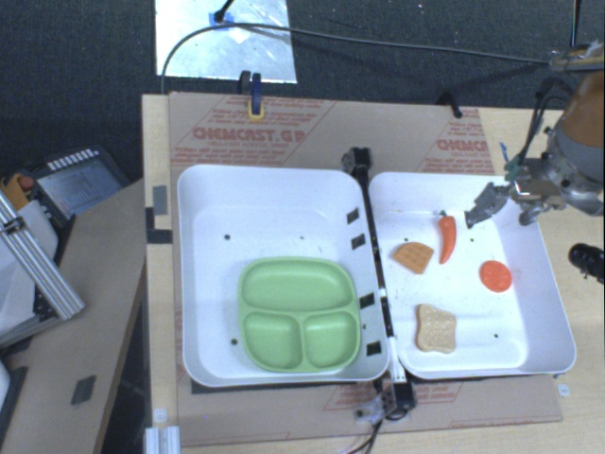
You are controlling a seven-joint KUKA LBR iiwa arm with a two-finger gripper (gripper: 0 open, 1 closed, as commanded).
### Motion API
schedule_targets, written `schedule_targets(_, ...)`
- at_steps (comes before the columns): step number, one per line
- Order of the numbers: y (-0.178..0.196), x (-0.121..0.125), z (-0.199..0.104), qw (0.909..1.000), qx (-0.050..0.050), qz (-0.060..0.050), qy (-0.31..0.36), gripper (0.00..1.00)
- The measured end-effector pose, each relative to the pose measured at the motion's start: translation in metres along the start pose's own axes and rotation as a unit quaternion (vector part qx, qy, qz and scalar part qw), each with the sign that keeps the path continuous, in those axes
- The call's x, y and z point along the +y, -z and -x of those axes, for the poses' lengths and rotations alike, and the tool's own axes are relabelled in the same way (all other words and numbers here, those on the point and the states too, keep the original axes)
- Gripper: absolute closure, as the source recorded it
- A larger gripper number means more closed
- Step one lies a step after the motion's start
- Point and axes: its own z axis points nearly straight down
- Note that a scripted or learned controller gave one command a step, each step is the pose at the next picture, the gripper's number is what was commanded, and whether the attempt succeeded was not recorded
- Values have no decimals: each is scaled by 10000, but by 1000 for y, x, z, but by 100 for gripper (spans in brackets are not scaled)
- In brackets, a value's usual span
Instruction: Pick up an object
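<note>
Four food items lie loose in right bin (548,348), likely spread for single picks. Claw (484,208) hovers just right of orange carrot (447,237); its state I cannot tell. Round tomato slice (495,275) below-right of carrot, cracker (413,256) left, toast (436,329) below.

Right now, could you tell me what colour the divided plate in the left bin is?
The divided plate is light green, seen clearly in the camera view.

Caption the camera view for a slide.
Gripper hovers over right bin near red pepper; green tray in left bin.
</note>
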Motion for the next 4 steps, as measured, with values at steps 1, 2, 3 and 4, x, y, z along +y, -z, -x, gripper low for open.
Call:
schedule_targets(1,6,2,0,10000,-8,55,12,0)
schedule_targets(2,-46,7,-10,10000,-5,42,16,0)
schedule_targets(3,-90,10,-4,10000,-7,39,2,0)
schedule_targets(4,-148,7,-12,10000,-3,40,3,0)
